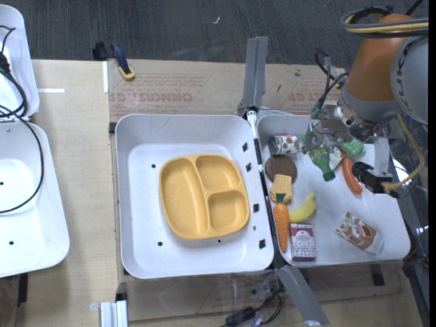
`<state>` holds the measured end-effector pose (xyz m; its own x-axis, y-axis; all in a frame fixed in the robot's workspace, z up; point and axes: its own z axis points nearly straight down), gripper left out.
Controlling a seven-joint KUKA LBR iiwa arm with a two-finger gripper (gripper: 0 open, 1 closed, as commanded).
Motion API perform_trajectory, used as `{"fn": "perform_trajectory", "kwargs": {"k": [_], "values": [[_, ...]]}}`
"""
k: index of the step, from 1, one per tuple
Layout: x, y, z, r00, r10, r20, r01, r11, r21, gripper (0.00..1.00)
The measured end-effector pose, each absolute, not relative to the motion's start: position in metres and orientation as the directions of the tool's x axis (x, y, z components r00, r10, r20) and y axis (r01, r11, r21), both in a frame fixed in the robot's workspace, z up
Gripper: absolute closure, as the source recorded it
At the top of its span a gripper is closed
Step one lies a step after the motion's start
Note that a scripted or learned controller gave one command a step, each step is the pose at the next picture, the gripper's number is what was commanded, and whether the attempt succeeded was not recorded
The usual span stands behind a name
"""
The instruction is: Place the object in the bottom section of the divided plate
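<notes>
The yellow divided plate [203, 195] lies in the left bin [136, 182]; it has a long section on its left and two smaller ones on its right. My gripper [319, 140] hangs low over the back of the right bin [392, 244], just above a green bottle-like toy [323, 163]. Close by are a small can [286, 144], a second green piece [352, 146] and an orange sausage [351, 176]. The view does not let me see anything held by the gripper.
Along the right bin's left side lie a brown cookie [280, 166], a corn piece [281, 189], a carrot [281, 225], a banana [303, 208] and a red box [302, 241]. A brown packet [355, 231] sits front right. A metal divider [255, 80] stands between the bins.
</notes>
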<state>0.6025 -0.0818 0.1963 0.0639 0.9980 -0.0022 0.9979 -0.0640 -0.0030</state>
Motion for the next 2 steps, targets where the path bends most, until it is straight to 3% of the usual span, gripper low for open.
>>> {"fn": "perform_trajectory", "kwargs": {"k": [1, 2], "values": [[0.642, 0.003, 0.195, 0.226, 0.974, -0.003, 0.974, -0.226, -0.003, 1.00], [0.597, 0.093, 0.205, 0.081, 0.997, -0.002, 0.997, -0.081, -0.004, 1.00]]}}
